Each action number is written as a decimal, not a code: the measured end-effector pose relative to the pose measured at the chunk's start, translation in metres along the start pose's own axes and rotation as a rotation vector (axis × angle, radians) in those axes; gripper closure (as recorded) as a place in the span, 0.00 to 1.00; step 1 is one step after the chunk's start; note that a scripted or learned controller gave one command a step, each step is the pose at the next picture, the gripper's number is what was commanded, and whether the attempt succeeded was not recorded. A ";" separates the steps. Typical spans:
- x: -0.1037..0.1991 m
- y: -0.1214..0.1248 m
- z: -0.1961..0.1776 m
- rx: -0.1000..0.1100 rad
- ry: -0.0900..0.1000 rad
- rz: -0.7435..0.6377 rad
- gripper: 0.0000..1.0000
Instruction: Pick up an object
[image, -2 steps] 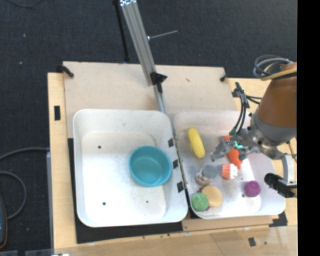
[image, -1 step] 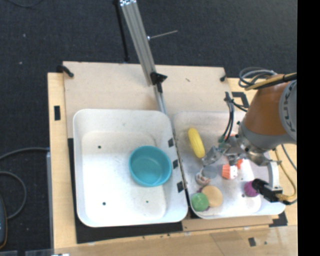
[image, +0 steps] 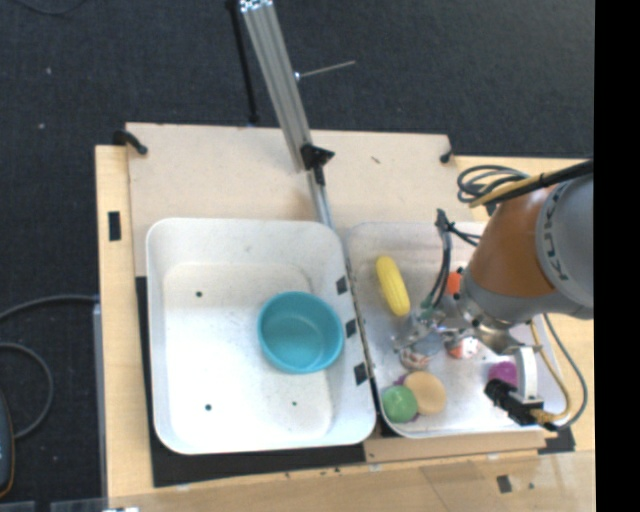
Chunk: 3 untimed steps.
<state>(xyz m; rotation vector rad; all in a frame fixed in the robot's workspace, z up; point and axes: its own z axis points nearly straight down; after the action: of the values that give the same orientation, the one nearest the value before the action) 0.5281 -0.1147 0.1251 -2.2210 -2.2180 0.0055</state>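
Note:
My gripper (image: 420, 340) hangs low inside the right bin (image: 372, 240), near its middle, under the orange wrist band. A yellow corn-shaped piece (image: 393, 284) lies just up and left of it. A green ball (image: 400, 403) and a tan round piece (image: 428, 392) sit below it by the bin's front edge. A small red and white object (image: 462, 348) lies right beside the gripper, and a purple object (image: 503, 373) sits further right. Nothing is visibly held between the fingers.
The left bin (image: 190, 300) holds a blue bowl (image: 300, 332) toward its right side. A metal pole (image: 285, 95) slants from the top down to the divide between the bins. Black and yellow cables (image: 555, 385) trail at the right edge.

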 end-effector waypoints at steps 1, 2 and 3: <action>-0.001 0.000 0.026 -0.003 -0.001 0.001 0.00; -0.002 0.002 0.013 -0.008 0.000 0.008 1.00; -0.001 0.005 -0.030 -0.011 -0.001 -0.005 1.00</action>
<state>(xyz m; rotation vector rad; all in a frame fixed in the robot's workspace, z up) 0.5337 -0.1156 0.1551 -2.2211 -2.2293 -0.0056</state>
